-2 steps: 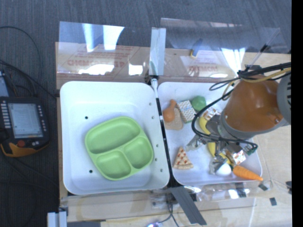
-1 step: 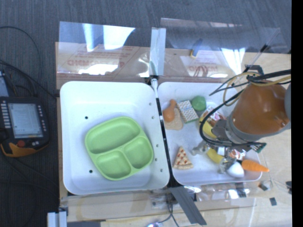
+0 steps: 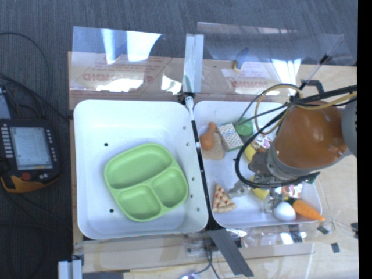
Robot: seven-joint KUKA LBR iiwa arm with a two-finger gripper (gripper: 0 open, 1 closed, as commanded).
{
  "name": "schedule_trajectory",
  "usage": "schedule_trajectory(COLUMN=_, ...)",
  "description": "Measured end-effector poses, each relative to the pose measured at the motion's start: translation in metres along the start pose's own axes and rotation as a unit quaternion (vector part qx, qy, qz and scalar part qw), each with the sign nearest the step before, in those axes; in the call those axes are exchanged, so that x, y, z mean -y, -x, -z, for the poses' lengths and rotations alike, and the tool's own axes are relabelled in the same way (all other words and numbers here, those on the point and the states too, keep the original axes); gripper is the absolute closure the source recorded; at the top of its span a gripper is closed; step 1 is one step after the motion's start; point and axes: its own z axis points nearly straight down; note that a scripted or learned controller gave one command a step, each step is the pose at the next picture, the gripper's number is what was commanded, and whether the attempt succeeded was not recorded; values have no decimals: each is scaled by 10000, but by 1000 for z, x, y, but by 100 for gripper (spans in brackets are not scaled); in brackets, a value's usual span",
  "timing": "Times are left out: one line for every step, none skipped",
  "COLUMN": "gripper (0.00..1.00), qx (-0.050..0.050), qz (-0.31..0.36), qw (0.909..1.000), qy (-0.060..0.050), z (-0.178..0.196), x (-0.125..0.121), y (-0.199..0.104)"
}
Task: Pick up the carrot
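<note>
The orange tapered plastic carrot (image 3: 307,209) lies just right of the white plastic egg (image 3: 284,211) in the right white bin (image 3: 232,217); the jaws' state I cannot tell, so centre over its thick end before lowering.

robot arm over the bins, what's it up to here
A grey arm with an orange band reaches in over the right bin, which holds a jumble of toy food. Its gripper hangs low among the items near the bin's front. The carrot it is meant to pick up lies in the front right corner beside a white egg, apart from the gripper and not held. A pizza slice lies to the gripper's left. The left bin holds a green divided plate.
</note>
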Motion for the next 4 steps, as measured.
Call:
schedule_trajectory(gripper=0, qx=76, qz=786, qw=9969, qy=-43, z=-4, x=22, y=-53)
schedule_trajectory(gripper=0, qx=127, qz=2047, qw=9787, qy=-16, z=11, x=30, y=-73)
schedule_trajectory(gripper=100, qx=111, qz=2038, qw=9790, qy=11, z=19, x=30, y=-74)
schedule_trajectory(gripper=100, qx=82, qz=3730, qw=9278, qy=-19, z=-5, x=31, y=-75)
